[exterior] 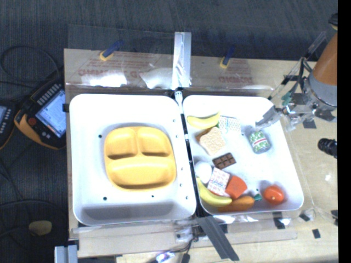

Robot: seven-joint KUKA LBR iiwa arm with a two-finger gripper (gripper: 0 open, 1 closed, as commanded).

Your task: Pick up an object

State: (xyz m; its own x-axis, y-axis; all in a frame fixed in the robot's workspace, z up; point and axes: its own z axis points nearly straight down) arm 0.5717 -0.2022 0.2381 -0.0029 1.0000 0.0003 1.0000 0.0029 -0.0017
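Tool (272, 115) over right bin's (293, 169) far right corner, beside green packet (259, 141). Grip state unclear. Nothing lifted; pick not done.

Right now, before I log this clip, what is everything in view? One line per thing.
Bins: two, white, side by side on the bench.
Divided tray: one, yellow, in the left bin.
Bananas: two, yellow, right bin, one at the far edge and one at the near edge.
Cracker: one, tan, below the far banana.
Chocolate piece: one, brown, right bin's middle.
Patterned packet: one, green and white, right bin's far right.
Tomato: one, red, near right corner.
Carrot: one, orange, near edge.
Handheld controller: one, orange and black, on the floor at left.
Pincer: one, grey, over the right bin's far right corner, beside the packet.
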